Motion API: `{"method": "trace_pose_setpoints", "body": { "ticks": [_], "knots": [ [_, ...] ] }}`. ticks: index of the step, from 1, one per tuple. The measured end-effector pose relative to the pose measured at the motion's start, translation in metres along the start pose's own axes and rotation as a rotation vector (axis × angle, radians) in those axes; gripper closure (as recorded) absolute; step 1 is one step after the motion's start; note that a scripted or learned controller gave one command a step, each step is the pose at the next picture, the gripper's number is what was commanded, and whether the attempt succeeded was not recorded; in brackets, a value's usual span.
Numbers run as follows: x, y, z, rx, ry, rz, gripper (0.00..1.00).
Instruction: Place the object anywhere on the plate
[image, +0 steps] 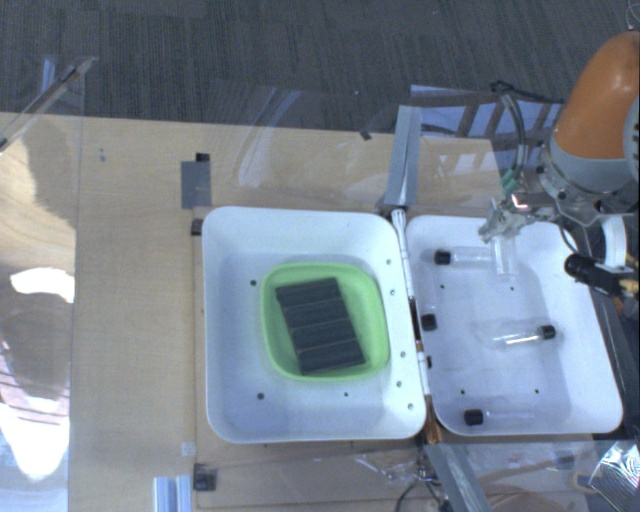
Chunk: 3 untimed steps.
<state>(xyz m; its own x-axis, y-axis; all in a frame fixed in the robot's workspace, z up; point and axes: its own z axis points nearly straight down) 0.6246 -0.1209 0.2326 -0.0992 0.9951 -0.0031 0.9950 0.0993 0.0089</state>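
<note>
A green plate (372, 318) sits in the middle of the left white bin (225, 330). A dark grey ribbed block (320, 325) lies flat on the plate, tilted slightly. My gripper (500, 238) hangs over the back part of the right bin (585, 400), well apart from the plate. A clear tube with a black cap (462, 257) lies just left of it. Something clear and slim (503, 262) stands right under the gripper; whether it is held is too faint to tell.
More clear tubes with black caps lie in the right bin: one in the middle (522, 337) and one at the front (490, 414). A loose black cap (428, 322) sits by the divider. The arm's orange band (598, 95) rises at the back right.
</note>
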Motion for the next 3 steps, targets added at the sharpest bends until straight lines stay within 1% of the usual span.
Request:
{"method": "trace_pose_setpoints", "body": {
  "ticks": [1, 2, 3],
  "knots": [
    [0.073, -0.023, 0.048, 0.005, 0.003, -0.018, 1.00],
    [0.140, -0.046, 0.047, 0.004, 0.004, -0.190, 1.00],
    [0.140, -0.046, 0.046, 0.004, 0.004, -0.189, 0.00]
  ]
}}
